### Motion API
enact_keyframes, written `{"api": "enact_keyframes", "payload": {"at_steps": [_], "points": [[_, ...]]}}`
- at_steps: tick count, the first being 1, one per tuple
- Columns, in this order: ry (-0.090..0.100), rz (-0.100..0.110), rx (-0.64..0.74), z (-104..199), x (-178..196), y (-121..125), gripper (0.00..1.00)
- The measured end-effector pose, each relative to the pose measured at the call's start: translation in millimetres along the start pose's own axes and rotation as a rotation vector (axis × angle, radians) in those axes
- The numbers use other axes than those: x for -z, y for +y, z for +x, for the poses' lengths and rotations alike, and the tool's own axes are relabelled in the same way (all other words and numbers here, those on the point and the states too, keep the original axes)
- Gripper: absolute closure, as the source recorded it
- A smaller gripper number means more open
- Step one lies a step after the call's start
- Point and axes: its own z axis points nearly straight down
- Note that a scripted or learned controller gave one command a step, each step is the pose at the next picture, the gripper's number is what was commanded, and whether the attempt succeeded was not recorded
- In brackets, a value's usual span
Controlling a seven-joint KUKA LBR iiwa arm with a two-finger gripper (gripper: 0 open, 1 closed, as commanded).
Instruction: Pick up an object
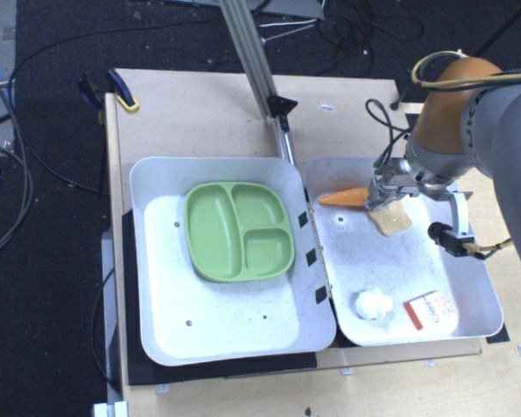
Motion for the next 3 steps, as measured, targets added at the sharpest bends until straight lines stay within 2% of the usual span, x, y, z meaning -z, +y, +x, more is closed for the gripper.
{"api": "enact_keyframes", "payload": {"at_steps": [1,3], "points": [[0.008,0.012,0.001,1.7,63.2,-1.2,1.00],[0.008,0.010,0.002,14.3,177.9,-5.5,1.00]]}}
